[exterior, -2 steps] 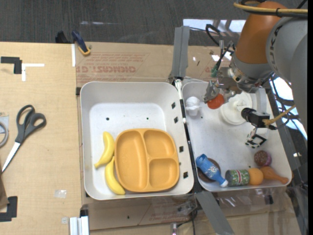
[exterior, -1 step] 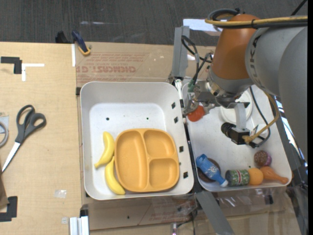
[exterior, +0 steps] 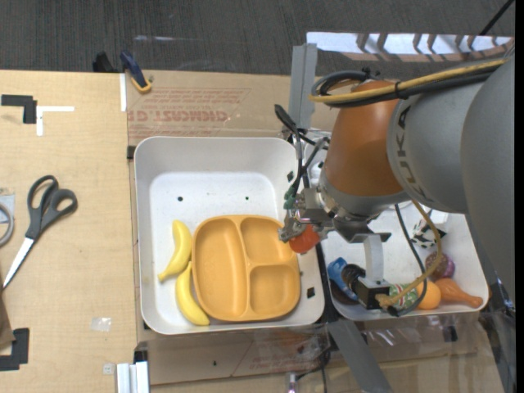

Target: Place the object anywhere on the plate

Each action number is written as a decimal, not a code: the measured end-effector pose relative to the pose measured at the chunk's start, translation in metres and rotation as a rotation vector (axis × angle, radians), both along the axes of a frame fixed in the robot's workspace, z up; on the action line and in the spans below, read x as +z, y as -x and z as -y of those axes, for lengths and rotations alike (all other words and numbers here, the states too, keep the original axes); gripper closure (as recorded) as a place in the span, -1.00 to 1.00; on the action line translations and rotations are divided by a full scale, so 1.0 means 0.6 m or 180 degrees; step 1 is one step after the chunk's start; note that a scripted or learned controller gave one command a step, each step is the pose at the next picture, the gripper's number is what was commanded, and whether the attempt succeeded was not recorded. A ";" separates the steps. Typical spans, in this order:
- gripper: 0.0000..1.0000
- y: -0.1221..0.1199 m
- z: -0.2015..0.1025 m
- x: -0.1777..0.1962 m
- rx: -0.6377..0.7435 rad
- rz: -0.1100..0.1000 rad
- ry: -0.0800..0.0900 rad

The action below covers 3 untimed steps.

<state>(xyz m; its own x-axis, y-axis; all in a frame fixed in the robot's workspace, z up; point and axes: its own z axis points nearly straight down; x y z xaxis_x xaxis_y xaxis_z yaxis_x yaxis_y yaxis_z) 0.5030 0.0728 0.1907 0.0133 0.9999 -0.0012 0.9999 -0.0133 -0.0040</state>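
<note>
The gripper (exterior: 300, 229) is clamped on a small red object (exterior: 304, 240), which sits between its fingers at the right rim of the plate (exterior: 237, 268). The plate lies just left of and below the gripper, in the left bin (exterior: 205, 170). Two bananas (exterior: 178, 252) lie farther left, against the plate.

Red print runs across the cardboard sheet (exterior: 192, 105) lying just beyond the far edge of the left bin (exterior: 147, 219). It appears upside down and mirrored from this camera, in two or three lines, and the letters are too faint and small to make out with any certainty. On the grey arm (exterior: 442, 137), at the right, part of dark lettering shows beside the orange band, cut off and not readable as a word.
</note>
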 end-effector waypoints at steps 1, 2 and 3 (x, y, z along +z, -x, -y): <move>1.00 0.039 -0.013 0.081 0.1868 0.0011 -0.0005; 1.00 0.041 -0.067 0.137 0.2695 0.0012 -0.0005; -1.00 0.041 -0.067 0.137 0.2695 0.0012 -0.0005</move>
